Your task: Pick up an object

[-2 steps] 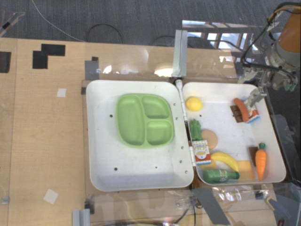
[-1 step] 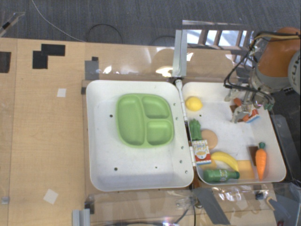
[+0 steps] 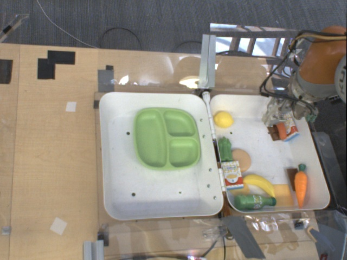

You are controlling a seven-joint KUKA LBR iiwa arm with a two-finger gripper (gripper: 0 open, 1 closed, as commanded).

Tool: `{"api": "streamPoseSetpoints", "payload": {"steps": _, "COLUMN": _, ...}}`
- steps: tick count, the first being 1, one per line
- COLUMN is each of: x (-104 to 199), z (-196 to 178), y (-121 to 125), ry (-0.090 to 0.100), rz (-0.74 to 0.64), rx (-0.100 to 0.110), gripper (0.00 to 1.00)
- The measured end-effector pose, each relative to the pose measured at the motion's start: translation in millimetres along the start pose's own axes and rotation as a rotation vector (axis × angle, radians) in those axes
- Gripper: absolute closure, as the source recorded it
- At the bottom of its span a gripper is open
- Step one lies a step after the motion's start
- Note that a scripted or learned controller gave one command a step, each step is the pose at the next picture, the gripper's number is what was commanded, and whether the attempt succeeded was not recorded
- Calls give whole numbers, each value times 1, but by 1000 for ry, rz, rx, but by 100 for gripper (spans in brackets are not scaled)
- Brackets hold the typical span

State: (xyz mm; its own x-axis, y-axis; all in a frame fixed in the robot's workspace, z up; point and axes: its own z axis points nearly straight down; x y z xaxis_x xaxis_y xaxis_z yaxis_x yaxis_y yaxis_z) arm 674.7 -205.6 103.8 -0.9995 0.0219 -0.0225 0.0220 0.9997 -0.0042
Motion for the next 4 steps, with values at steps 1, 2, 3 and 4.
{"api": "streamPoseSetpoints", "payload": {"steps": 1, "x": 3, "z": 2, "y": 0, "ry": 13, "rz": -1, "rx": -2, "gripper": 0}}
{"api": "streamPoseSetpoints", "payload": {"steps": 2, "x": -3, "z": -14, "y": 1, "ry": -9, "rz": -3, "rx": 1, "gripper": 100}}
{"api": "streamPoseSetpoints", "payload": {"steps": 3, "x": -1, "z": -12, "y": 1, "ry": 2, "rz": -4, "rx": 0, "gripper": 0}}
{"api": "streamPoseSetpoints", "payload": {"steps": 4, "x": 9, "z": 17, "y": 1, "ry": 20, "rz": 30, "rx": -4, "gripper": 0}}
